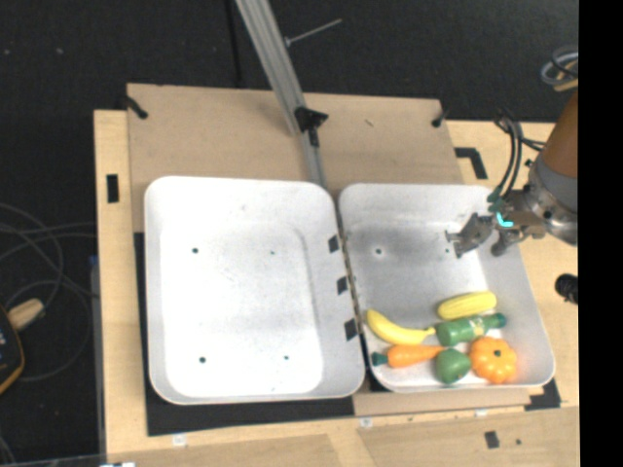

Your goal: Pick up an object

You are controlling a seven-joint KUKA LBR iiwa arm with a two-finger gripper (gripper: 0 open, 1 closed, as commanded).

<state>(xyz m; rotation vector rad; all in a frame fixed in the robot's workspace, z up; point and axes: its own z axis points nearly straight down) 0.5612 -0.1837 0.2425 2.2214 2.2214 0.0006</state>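
The approach step is judged to be in hand — the gripper (481,233), seen with its fingers spread and nothing held, is poised at the right bin's (409,222) upper right, while the toy produce (453,343) is clustered at lower right — so a descent there is called for

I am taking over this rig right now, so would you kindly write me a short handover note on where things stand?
Gripper: over the right bin's upper right part, nothing between its fingers.
Objects: all clustered at that bin's near edge: banana, corn, green bottle, carrot, green pepper, orange pumpkin.
Left bin: no toys in it.
Done: nothing picked up yet.
Left: move down to the cluster, grasp one item, lift.
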